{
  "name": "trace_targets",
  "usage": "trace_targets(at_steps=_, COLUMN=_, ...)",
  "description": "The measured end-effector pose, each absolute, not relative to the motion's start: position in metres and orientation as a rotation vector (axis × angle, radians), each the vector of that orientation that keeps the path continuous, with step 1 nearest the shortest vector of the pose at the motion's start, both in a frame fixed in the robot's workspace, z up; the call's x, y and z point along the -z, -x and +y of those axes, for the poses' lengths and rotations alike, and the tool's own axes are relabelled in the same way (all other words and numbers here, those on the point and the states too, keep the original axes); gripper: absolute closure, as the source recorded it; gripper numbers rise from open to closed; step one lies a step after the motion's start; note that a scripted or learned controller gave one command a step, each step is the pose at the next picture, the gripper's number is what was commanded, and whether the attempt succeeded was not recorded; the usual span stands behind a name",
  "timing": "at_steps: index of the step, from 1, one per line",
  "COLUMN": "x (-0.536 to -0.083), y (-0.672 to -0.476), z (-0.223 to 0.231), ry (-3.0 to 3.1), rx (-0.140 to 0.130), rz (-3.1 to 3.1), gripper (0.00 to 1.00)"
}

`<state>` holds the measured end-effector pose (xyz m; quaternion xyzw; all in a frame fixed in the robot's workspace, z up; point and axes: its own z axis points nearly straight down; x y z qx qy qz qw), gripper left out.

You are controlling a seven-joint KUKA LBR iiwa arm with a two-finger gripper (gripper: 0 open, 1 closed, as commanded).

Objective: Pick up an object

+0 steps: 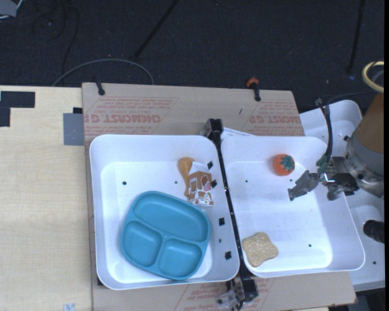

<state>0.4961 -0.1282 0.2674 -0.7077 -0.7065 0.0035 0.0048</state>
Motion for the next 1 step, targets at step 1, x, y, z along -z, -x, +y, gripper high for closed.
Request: trace_targets(at_steps=1, x=-0.2722, y=-0.4978, z=-0.1284, ry=2.22, rx=-0.002, rz=-2.221, gripper=0.0)
